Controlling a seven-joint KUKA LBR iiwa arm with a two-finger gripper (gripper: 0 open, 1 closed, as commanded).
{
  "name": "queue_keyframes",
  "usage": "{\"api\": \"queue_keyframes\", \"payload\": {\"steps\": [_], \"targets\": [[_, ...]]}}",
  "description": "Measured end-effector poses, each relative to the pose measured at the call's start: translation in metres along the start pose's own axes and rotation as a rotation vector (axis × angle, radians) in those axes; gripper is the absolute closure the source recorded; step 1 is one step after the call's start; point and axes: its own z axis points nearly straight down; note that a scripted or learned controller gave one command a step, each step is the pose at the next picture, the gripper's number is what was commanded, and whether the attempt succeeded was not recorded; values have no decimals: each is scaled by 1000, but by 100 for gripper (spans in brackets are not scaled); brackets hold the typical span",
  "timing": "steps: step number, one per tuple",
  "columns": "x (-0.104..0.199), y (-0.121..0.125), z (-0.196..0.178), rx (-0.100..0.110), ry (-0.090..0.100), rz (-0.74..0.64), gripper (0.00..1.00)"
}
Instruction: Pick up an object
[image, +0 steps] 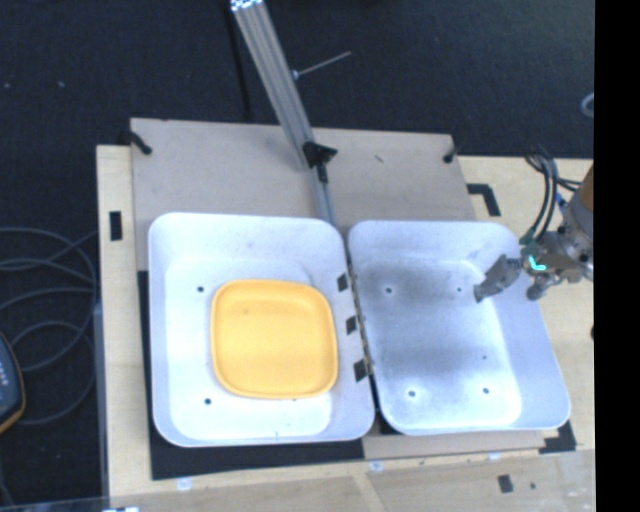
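A yellow square plate (274, 338) lies flat in the left white bin (178, 300). My gripper (514, 281) hangs over the upper right part of the right white bin (520, 400), far to the right of the plate. Its two grey fingers (491, 279) are spread apart, and nothing is between them.
A metal pole (285, 100) slants from the top of the view down to the gap between the bins. Cables (548, 200) trail by the arm at the right edge. The right bin's floor is scuffed grey.
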Motion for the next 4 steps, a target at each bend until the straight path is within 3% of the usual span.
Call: {"api": "queue_keyframes", "payload": {"steps": [1,3,4], "targets": [[0,0,0,0,0,0,0],[14,-5,97,5,1,0,0],[6,-4,154,5,0,1,0]]}}
